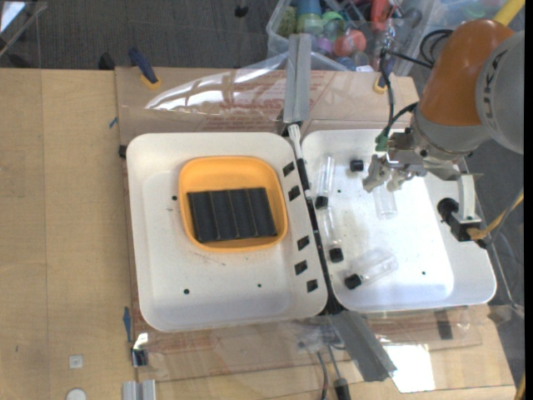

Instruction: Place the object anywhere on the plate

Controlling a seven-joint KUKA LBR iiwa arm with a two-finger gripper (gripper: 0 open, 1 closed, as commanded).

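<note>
Bins: two, white, side by side; left bin [158, 307], right bin [466, 282].
Plate [193, 177]: one, orange, in left bin, bearing one dark ribbed block [231, 214].
Clear vials: four in right bin; one far left [326, 172], one left-centre [330, 223], one near [371, 267], one under the gripper [386, 202].
Gripper [385, 176]: above far part of right bin; finger spacing cannot be told.
Arm [466, 73]: one, entering from right.
</note>
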